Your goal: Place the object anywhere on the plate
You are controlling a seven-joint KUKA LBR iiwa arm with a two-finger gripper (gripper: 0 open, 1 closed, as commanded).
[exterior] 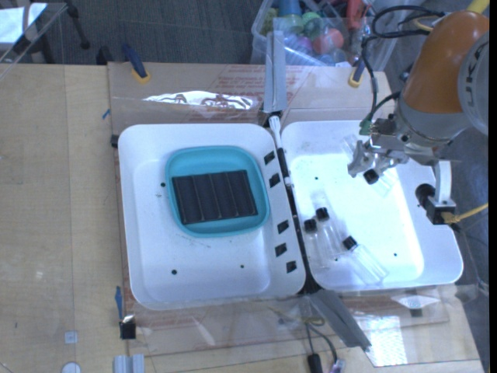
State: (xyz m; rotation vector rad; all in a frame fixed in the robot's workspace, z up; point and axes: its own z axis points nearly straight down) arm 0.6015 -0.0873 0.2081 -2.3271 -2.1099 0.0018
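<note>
Claw (368, 164) hangs over right bin (435, 266); clear bottles (334, 235) lie inside.

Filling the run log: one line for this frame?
gripper: above right bin | clear object: in right bin | teal plate: left bin | placed: no

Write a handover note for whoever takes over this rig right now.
Tool: hangs over the upper part of the right bin; nothing seen between its fingers.
Objects: clear plastic pieces with black caps lie near the right bin's left wall.
Plate: teal plate, bearing a dark ribbed insert, sits in the left bin.
Done: nothing placed on the plate.
Left: grasp an object, carry it across the divider, set it on the plate.
</note>
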